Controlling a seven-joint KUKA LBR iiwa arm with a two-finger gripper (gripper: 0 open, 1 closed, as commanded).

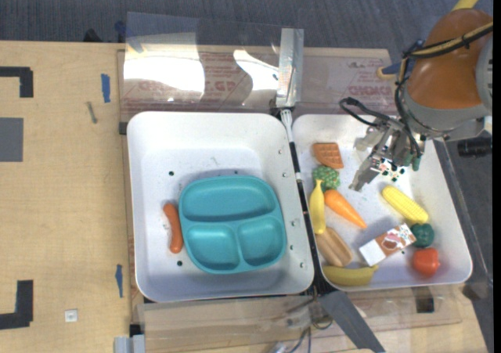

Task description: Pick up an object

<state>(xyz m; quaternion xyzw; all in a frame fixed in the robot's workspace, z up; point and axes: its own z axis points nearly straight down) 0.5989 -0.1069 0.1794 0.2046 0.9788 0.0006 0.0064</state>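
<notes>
Fixed overhead camera, slanted down, both bins (149, 210)

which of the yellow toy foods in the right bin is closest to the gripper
The corn cob, just below and right of the gripper. The banana lies at the bin's front edge, and the other yellow piece hugs its left wall.

Teal tray (231, 222), white bins (149, 140), orange carrot (344, 207), yellow corn (404, 204), red tomato (426, 262), orange arm band (446, 62)

A divided plate (231, 222) lies in the left bin (149, 140), sausage (174, 228) beside it.
</notes>
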